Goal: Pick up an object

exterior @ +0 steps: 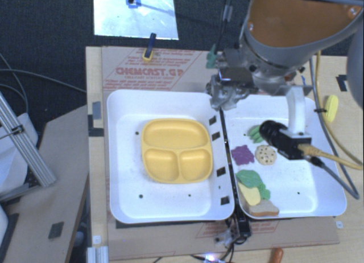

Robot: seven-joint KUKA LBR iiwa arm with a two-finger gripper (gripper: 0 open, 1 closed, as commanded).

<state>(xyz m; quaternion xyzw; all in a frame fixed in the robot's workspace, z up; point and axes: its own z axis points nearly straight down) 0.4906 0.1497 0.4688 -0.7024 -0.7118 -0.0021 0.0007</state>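
Observation:
My gripper [226, 98] hangs over the far end of the divider between the two bins, under the big orange and grey wrist. In the right bin [318, 199] lie small toy foods: a purple grape bunch [243, 154], a round cookie [265, 154], a green piece [253, 133] partly hidden by a black part of the arm, a green leafy piece [251, 178], a yellow piece [248, 194] and a slice of bread [263, 209]. All of them lie nearer the camera than the gripper, apart from it.
A yellow three-part tray [175, 150] lies in the middle of the left bin [122, 193]. A black cylinder [280, 138] on a white bracket [295, 111] sticks out from the arm above the right bin. Cables run along the right side.

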